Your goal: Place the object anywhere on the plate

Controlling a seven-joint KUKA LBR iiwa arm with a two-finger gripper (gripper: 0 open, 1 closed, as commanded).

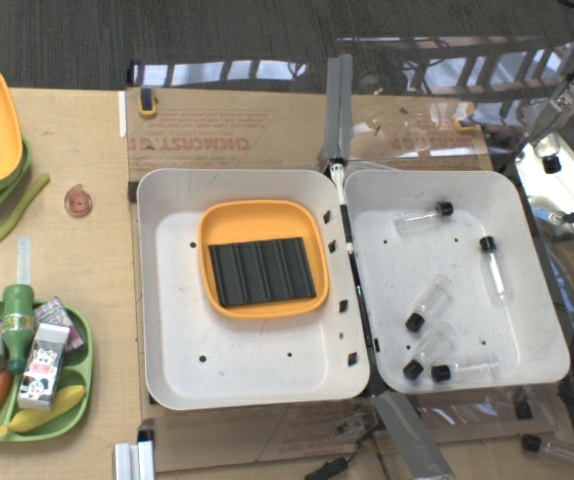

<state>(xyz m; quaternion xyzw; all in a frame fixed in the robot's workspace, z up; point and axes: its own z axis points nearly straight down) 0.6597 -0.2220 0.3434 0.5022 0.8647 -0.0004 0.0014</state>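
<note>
plate (263, 221) (orange) in left bin (167, 348); dark ridged slab (264, 272) on it

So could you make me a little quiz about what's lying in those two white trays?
1. True or false: the orange plate sits in the left bin.
2. What lies on the plate? A) a banana B) a dark ribbed block C) a bottle
3. Fill in: the clear tubes with black caps lie in the ___ bin.

Key: 1 true. 2 B, the dark ribbed block. 3 right, the right bin.
</note>
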